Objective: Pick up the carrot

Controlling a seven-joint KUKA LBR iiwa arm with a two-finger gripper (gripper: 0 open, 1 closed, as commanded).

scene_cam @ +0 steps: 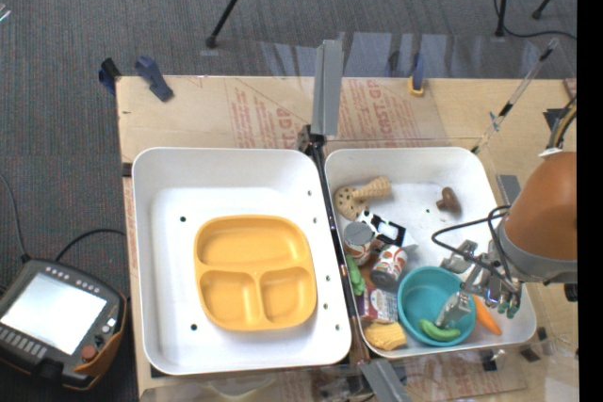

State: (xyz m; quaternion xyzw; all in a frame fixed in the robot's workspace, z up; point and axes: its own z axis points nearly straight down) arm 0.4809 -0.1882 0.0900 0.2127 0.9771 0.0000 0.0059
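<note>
Lying slanted beside the teal bowl [431, 298], the carrot [488, 318] looks small and orange.

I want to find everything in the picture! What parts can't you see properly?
- Carrot: upper end hidden behind the gripper, camera view.
- Gripper: fingers too small and cluttered to tell their state.
- Items beside the teal bowl: piled together, too small to name.
</note>
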